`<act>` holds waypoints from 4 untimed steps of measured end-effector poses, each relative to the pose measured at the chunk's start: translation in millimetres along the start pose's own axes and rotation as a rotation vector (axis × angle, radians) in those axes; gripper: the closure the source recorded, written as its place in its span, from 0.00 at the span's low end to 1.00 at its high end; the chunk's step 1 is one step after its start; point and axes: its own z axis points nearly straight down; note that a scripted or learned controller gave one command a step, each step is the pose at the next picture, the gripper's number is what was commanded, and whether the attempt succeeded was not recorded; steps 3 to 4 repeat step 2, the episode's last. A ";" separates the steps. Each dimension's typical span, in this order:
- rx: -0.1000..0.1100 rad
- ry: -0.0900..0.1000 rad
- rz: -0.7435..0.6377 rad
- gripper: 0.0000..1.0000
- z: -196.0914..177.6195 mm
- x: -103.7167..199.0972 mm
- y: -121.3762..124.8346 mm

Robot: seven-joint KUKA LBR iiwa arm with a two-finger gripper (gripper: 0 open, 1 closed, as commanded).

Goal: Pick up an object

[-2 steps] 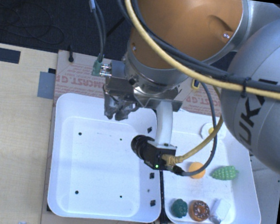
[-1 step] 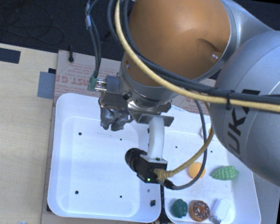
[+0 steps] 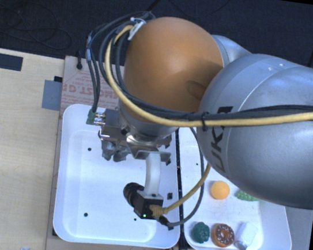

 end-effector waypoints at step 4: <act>-0.004 0.002 0.004 1.00 -14.5 -2.3 1.5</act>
